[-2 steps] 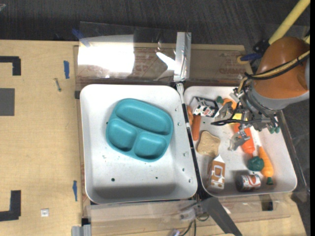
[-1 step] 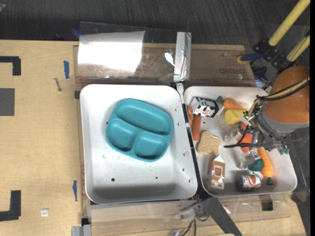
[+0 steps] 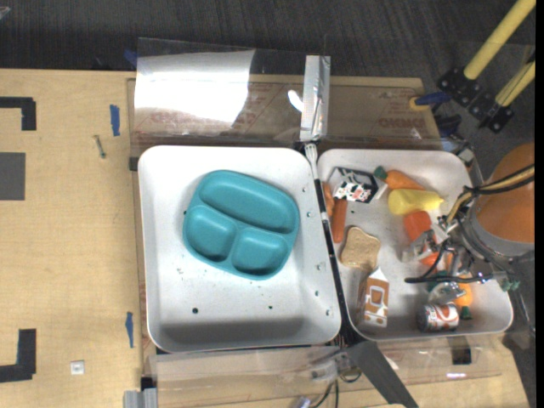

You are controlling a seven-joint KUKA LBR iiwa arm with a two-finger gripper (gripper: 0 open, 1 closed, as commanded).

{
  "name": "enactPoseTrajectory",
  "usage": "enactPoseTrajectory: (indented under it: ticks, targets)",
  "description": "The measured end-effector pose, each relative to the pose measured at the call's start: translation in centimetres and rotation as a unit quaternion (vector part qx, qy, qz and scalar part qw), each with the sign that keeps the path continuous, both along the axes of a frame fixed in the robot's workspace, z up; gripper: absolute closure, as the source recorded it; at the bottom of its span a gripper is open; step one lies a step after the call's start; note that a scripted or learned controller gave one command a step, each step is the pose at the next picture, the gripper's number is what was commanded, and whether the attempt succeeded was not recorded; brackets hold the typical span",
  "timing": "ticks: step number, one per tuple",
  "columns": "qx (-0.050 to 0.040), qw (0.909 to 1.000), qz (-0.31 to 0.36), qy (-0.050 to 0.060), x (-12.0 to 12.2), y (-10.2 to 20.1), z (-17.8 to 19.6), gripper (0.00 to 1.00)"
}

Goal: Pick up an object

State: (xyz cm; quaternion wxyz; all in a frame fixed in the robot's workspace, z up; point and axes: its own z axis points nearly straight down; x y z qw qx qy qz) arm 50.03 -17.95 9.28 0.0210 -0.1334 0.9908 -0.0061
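Your bench (image 3: 68, 253) is tan board — on it sit two shallow white bins side by side, the left bin (image 3: 161, 304) touching the right bin (image 3: 450, 161).

We see a glossy teal plastic tray (image 3: 240, 222) in a smooth white plastic bin (image 3: 170, 304). The bench (image 3: 64, 228) looks like matt brown board. A shiny metal can (image 3: 439, 316) lies in the right bin (image 3: 493, 317).
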Motion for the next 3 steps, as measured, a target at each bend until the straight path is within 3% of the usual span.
enactPoseTrajectory:
  ticks: [1,2,3]
  targets:
    - [0.0049,0.9997,-0.019,0.014,10.3,5.8,-0.4,0.0]
    - [0.0033,0.9995,-0.026,0.019,3.4,1.8,-0.4,0.0]
    - [0.0047,0.9941,-0.107,0.013,2.3,2.3,-0.4,0.0]
